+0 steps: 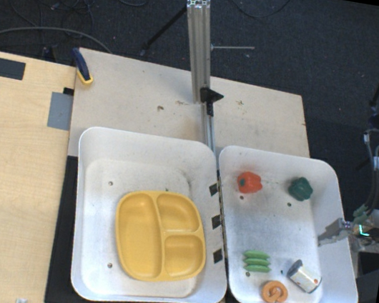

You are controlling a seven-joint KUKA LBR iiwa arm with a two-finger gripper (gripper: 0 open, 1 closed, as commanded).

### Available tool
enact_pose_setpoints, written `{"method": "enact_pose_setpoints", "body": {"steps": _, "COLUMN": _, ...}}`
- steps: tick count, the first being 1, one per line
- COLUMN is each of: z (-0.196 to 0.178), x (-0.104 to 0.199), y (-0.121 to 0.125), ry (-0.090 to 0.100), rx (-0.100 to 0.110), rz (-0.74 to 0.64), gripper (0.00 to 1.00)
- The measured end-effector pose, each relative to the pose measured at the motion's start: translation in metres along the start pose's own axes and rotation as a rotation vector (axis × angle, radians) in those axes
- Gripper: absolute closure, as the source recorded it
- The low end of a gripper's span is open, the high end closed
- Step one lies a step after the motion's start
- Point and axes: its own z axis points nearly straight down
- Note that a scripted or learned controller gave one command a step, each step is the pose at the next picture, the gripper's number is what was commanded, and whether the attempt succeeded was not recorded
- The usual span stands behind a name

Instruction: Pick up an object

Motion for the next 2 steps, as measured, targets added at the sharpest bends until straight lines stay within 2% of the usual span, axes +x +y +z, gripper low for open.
{"method": "enact_pose_setpoints", "body": {"steps": 1, "z": 0.000, "x": 0.000, "y": 0.000, "ry": 0.000, "rx": -0.001, "rz": 0.000, "gripper": 0.00}}
{"method": "enact_pose_setpoints", "body": {"steps": 2, "z": 0.043, "x": -0.001, "y": 0.000, "ry": 0.001, "rx": 0.004, "rz": 0.000, "gripper": 0.00}}
